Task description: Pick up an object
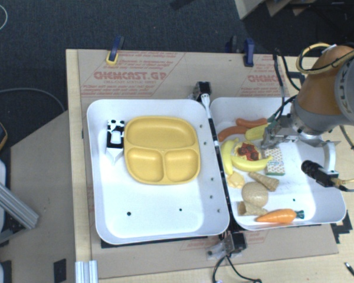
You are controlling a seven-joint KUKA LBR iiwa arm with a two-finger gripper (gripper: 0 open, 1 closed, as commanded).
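The right bin [321, 202] holds a heap of toy food: two orange-red sausages [251, 123], a yellow banana [235, 160] with a red piece [248, 152] lying on it, a pale patterned packet [275, 161], a waffle cone [265, 181], a beige lump [253, 193] and an orange carrot [277, 216]. My gripper [270, 137] reaches down from the right over the upper part of this heap, just right of the red piece and above the packet. Nothing shows between its tips.
The left bin [153, 211] carries a yellow divided plate [162, 148] and a small black-and-white object [115, 135] by its left wall. The divider between the bins [215, 152] runs close to the banana. Blue and yellow clamps sit on the bench's far edge.
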